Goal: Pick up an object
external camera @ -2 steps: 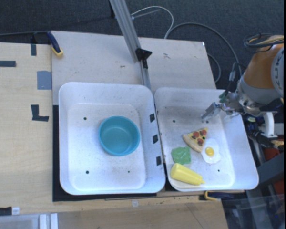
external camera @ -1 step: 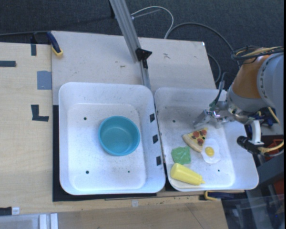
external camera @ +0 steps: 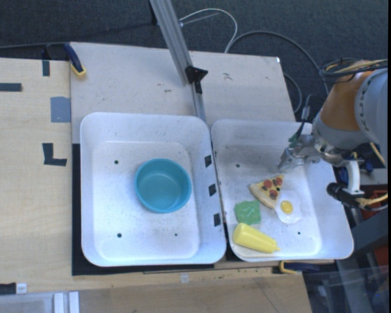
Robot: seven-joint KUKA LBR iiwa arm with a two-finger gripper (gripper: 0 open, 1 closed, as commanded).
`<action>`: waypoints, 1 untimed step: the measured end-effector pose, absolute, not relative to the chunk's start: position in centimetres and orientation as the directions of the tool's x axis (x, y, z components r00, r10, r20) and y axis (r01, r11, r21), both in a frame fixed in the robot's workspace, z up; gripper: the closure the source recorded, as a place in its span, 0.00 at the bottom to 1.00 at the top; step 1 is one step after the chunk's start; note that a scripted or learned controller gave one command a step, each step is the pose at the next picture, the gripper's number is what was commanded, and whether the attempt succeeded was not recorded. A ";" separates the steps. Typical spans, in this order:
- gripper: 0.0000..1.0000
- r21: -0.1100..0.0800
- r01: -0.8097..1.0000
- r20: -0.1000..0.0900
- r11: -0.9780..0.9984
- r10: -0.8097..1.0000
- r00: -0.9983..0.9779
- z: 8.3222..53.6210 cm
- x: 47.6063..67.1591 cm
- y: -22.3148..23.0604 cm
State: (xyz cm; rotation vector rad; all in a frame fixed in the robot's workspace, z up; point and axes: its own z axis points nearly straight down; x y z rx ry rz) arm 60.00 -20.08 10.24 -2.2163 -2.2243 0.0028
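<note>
Gripper low in right bin, just above pizza slice; open or clenched: cannot tell. Bin's back-left floor bare. Fried egg, green leaf, yellow piece crowd front edge. Left bin: blue bowl centred.

Blue bowl inside left bin; at 3 o'clock, right bin with pizza slice, gripper above it.

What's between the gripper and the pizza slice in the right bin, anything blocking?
Nothing visible. The gripper hangs just above the pizza slice with bare bin floor between them. The fried egg, green piece and yellow piece lie on the slice's far side, out of the path.
</note>
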 end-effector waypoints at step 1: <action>1.00 0.005 1.000 -0.002 0.002 1.000 -0.002 16.6 60.1 -20.0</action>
